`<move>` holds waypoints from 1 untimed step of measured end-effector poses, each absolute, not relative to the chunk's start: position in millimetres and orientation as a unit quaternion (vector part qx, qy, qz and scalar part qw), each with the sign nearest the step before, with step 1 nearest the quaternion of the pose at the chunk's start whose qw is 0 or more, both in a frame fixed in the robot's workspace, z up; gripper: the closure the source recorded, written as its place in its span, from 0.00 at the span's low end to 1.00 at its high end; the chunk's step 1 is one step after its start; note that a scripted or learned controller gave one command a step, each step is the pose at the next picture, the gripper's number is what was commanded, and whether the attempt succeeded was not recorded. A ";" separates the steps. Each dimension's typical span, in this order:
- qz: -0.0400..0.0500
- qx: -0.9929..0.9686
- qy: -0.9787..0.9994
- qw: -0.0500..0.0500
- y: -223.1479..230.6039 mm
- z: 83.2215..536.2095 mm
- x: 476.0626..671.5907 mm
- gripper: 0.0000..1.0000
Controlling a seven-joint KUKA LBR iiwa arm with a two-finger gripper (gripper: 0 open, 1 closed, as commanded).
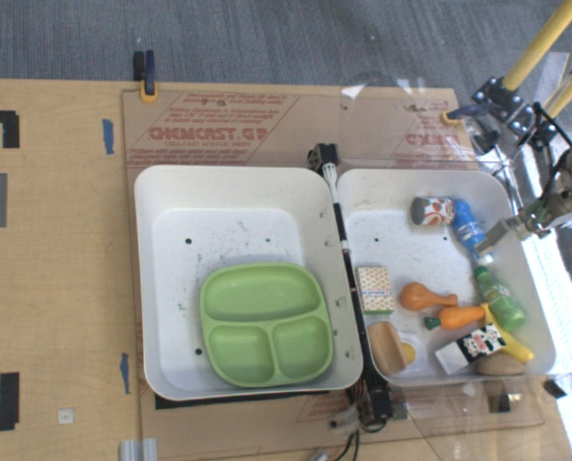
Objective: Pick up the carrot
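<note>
Two bins sit side by side before you. Nearest you, a green plate (267, 325) lies in the left bin (161, 257). In the right bin (401, 243), the carrot (464, 315) lies toward the near right, between a cow-patterned carton (473, 344) and a green bottle (497, 296), with a cracker box (374, 288) to its left. Farther back lie a blue bottle (466, 224) and a can (432, 211). The gripper (526, 221) hangs over the bin's right rim, well apart from the carrot; you cannot tell whether it is parted or closed.

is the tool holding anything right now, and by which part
Nothing is held. The tool sits at the right bin's right edge, while the carrot lies loose among the other toys.
</note>
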State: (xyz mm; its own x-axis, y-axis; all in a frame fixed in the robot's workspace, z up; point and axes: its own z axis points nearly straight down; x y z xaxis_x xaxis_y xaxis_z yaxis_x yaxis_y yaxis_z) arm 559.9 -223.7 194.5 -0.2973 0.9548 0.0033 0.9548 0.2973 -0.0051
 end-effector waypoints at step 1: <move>-0.001 -0.548 -0.836 -0.005 -196.9 106.9 527.9 0.00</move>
State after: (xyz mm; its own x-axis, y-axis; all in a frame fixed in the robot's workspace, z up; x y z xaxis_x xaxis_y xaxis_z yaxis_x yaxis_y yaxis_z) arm 527.9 -196.9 106.9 -0.3984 0.9172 -0.0073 0.9171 0.3985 0.0071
